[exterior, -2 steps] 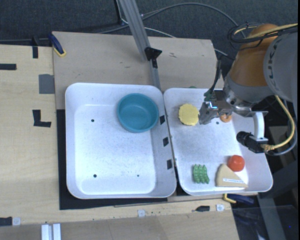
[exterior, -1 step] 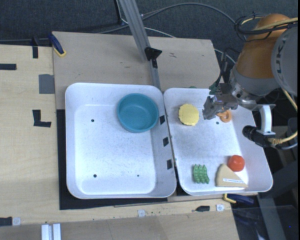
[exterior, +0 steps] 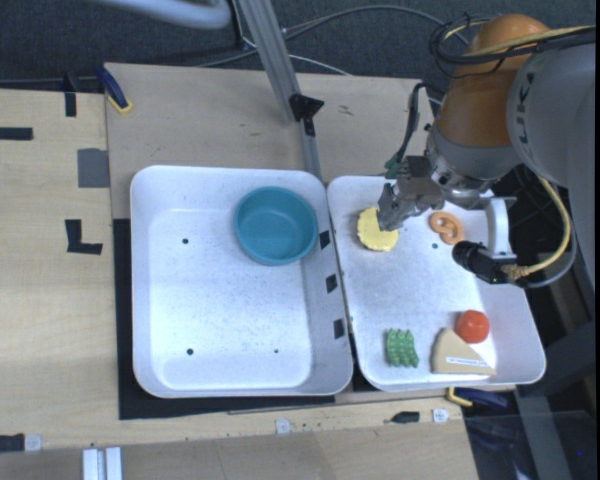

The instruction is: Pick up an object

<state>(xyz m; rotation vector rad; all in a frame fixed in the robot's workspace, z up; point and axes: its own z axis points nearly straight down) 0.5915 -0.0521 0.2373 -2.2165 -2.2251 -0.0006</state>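
From above, we see the claw (exterior: 391, 214) lowered into the right bin (exterior: 420, 298), directly over a round yellow piece (exterior: 373, 234) near the bin's upper left corner; we cannot tell how the claw is set. A small orange pretzel (exterior: 444, 226) lies just to the right. Near the bin's lower edge sit a green item (exterior: 401, 347), a red tomato (exterior: 471, 325) and a cheese wedge (exterior: 461, 354). The left bin (exterior: 200, 308) on the counter (exterior: 40, 268) holds a blue bowl (exterior: 275, 224)

A bowl (exterior: 275, 225) sits in the left bin (exterior: 170, 358); the right bin (exterior: 420, 286) holds five items.
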